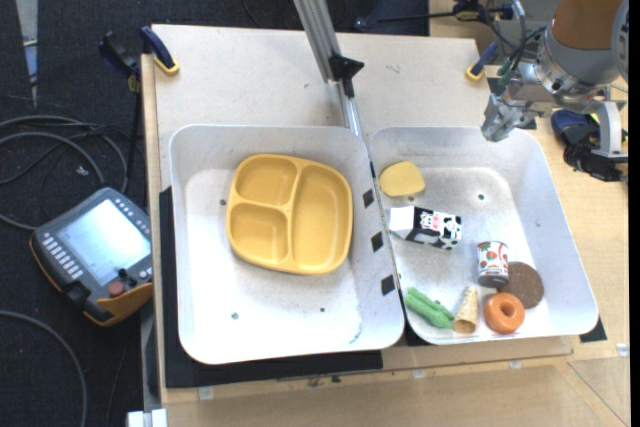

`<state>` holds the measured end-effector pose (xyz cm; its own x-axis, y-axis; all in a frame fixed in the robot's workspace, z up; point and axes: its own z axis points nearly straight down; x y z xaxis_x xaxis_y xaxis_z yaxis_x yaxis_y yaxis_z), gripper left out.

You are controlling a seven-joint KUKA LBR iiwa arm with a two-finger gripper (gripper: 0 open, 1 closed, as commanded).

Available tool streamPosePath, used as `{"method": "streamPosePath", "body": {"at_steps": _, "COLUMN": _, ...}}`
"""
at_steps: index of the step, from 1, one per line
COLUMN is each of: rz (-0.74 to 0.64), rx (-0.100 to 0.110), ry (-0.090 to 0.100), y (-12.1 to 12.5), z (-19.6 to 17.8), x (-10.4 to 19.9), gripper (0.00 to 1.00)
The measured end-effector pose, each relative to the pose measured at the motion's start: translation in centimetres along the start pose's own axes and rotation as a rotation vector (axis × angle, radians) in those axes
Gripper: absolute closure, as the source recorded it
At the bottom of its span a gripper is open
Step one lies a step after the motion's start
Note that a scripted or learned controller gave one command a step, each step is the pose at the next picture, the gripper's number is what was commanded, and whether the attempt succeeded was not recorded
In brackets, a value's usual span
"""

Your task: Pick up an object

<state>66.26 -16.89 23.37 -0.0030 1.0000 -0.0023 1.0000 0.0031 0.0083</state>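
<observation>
The right bin holds several small items: a yellow chip-like piece, a cow-patterned milk carton, a small red can, a brown cookie, an orange donut, an ice cream cone and a green pea pod. My gripper hangs over the bin's far rim, up and to the right of the yellow piece. Nothing is visible in it.
The left bin holds a yellow divided plate. A metal pole slants down to the seam between the bins. Clamps sit on the bench's far corners. A teach pendant lies on the floor at left.
</observation>
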Motion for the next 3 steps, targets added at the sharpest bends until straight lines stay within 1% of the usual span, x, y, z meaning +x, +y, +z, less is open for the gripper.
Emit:
{"method": "streamPosePath", "body": {"at_steps": 1, "rz": 0.000, "rx": 0.004, "ry": 0.001, "y": 0.1, "z": -1.6, "x": 0.0, "gripper": 1.00}}
{"method": "streamPosePath", "body": {"at_steps": 2, "rz": -0.003, "rx": 0.011, "ry": 0.004, "y": -2.5, "z": -0.4, "x": 4.4, "gripper": 1.00}}
{"method": "streamPosePath", "body": {"at_steps": 3, "rz": -0.003, "rx": 0.011, "ry": 0.004, "y": -5.3, "z": 0.7, "x": 8.8, "gripper": 1.00}}
